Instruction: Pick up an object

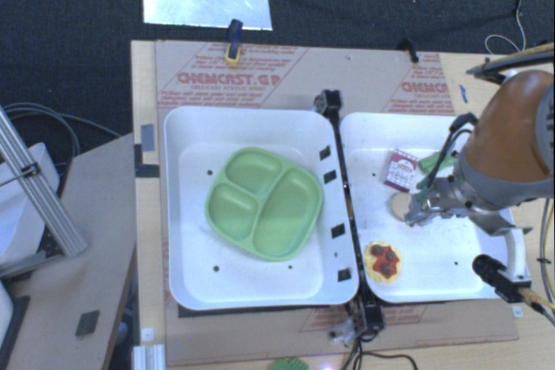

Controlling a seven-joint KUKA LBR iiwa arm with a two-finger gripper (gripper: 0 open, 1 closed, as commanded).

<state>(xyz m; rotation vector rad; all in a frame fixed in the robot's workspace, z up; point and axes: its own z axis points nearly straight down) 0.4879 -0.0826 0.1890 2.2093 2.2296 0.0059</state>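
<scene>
In the right bin (442,283), my gripper (420,212) hangs low over the middle, reaching in from the right under the grey and orange wrist (512,134). A pale beige round object (400,206) lies right at the gripper's left side, partly covered by it. A small red and white packet (401,170) lies just behind, toward the bin's back. A green object (431,161) shows beside the packet, partly hidden by the arm. A little round pizza toy (383,262) lies at the bin's front left corner.
The left bin (186,273) holds a light green divided plate (264,203) near its middle. A black divider with clips (341,195) runs between the bins. A black part of the arm (494,273) sits over the right bin's front right corner.
</scene>
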